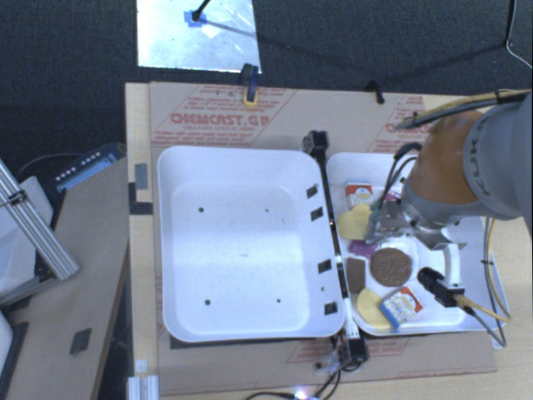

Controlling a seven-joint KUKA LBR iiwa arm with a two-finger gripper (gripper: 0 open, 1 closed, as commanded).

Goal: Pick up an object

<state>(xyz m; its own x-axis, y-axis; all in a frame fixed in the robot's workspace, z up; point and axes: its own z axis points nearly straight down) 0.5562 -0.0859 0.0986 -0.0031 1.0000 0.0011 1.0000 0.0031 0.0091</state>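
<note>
- In the right bin (pixel 466 319), gripper (pixel 376 226) down low among the objects; jaws hidden under the wrist, cannot tell whether released or clenched.
- Just left of the jaws: pale yellow lump (pixel 354 221), touching or nearly so.
- Behind it, toward the far wall: small red-and-white box (pixel 359 194).
- Just below the jaws: purple scrap (pixel 361 247), then brown square (pixel 356 274).
- Beside these, nearer the arm: brown round disc (pixel 391 267).
- Further toward the near wall: yellow disc (pixel 369 307) with a blue-and-white packet (pixel 400 306) on it.
- Well to the left: left bin (pixel 241 240).
</note>
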